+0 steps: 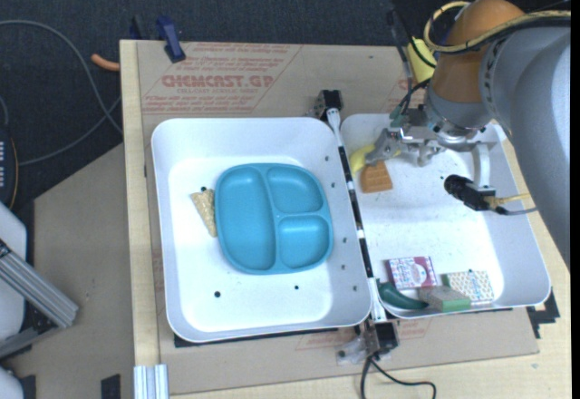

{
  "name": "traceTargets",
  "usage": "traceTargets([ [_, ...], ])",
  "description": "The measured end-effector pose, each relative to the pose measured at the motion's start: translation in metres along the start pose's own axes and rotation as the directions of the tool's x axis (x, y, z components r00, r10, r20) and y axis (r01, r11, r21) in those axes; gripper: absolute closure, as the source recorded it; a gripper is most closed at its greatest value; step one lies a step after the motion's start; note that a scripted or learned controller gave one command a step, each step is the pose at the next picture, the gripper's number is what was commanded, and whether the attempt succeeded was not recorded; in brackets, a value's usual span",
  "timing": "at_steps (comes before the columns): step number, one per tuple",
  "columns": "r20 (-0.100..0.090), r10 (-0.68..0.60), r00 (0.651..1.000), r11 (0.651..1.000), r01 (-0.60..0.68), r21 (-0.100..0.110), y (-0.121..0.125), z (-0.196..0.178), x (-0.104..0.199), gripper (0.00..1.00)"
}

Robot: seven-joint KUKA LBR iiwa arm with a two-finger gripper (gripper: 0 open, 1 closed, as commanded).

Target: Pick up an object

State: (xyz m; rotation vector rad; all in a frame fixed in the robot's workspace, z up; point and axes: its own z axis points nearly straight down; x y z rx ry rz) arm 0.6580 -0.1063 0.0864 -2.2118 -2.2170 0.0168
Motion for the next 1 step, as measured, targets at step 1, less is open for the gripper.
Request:
traceTargets([
  [1,-0.003,-0.001,1.0,1.0,0.001,0.003,0.0,-0.0113,0.0012,1.0],
])
